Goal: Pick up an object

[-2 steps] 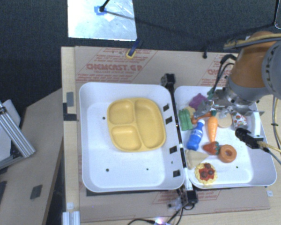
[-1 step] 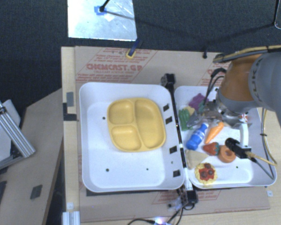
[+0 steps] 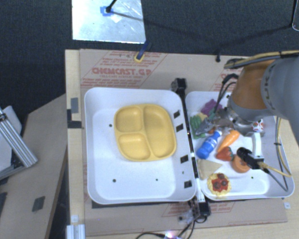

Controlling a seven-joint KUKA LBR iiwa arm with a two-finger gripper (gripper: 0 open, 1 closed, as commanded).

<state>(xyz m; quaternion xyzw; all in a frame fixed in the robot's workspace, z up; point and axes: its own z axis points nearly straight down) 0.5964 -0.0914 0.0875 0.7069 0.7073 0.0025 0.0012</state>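
The left bin (image 3: pixel 97 133) is taken up in the middle by a yellow tray (image 3: pixel 143 132), while open floor is left all round it, widest along the near wall and the left side. The right bin (image 3: pixel 274 185) is crowded: a blue bottle (image 3: pixel 209 144), a carrot (image 3: pixel 228 138), a red piece (image 3: pixel 224 154), an orange round (image 3: pixel 240 164), a small pizza (image 3: pixel 219 182) and purple and green toys (image 3: pixel 203 114) are packed close together, with the arm (image 3: pixel 269 91) hanging over the far half. Bare floor is seen only at the near right corner and along the right wall.
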